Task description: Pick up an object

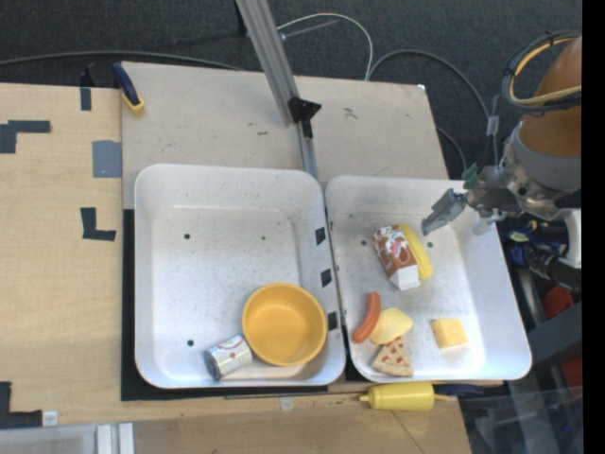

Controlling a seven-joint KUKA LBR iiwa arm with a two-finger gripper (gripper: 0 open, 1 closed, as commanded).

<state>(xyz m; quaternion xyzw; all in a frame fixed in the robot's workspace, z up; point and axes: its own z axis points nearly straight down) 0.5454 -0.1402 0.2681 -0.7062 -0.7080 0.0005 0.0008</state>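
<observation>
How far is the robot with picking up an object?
Nothing looks picked up yet. The gripper hovers over the right bin, near the carton and banana, with nothing visible between its fingers. Descending, grasping and lifting are left.

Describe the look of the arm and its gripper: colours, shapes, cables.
The arm is rounded, grey metal, topped by a glossy orange band with a thin yellowish ring looping around it. Below that sits a chunky grey wrist block with darker fittings. The gripper is a slim dark grey part tapering to a point. Blue and red parts and dark cabling sit beneath the arm, too blurred to identify.
</observation>
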